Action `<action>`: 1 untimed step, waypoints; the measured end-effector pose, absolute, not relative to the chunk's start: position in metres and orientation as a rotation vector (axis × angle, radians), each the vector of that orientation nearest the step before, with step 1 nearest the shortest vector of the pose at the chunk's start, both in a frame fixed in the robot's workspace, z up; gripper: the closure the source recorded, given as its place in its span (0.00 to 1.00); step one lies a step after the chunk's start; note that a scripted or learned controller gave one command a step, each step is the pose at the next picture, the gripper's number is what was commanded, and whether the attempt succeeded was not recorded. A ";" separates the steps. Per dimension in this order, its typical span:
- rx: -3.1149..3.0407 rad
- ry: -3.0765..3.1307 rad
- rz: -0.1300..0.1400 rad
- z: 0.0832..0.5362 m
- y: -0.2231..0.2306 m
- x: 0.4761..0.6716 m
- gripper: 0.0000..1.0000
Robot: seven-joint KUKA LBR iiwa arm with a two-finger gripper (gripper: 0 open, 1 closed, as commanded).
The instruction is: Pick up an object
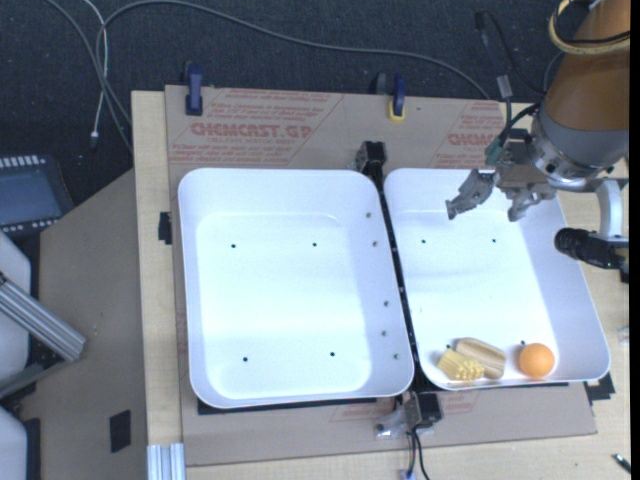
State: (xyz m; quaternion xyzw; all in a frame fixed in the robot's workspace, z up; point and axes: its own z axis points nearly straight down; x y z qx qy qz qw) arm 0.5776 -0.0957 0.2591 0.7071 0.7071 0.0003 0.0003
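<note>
My gripper [493, 206] hangs over the far part of the right bin [560, 288], its two grey fingers spread apart and nothing between them. At the near edge of that bin lie a yellow corn cob [461, 367], a tan bread-like roll [481, 350] touching it, and an orange ball [537, 359] a little to the right. These objects are well below the gripper in the view, apart from it.
The left bin [200, 268] stands beside the right one, a black clamp [372, 156] at the gap between them. Blue clamps [193, 88] hold the cardboard backing. A black fitting [590, 246] juts in at the right edge. Cables run across the dark floor behind.
</note>
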 end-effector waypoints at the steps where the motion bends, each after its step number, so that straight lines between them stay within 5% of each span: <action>1: 2.220 2.221 0.002 0.270 -0.096 0.578 1.00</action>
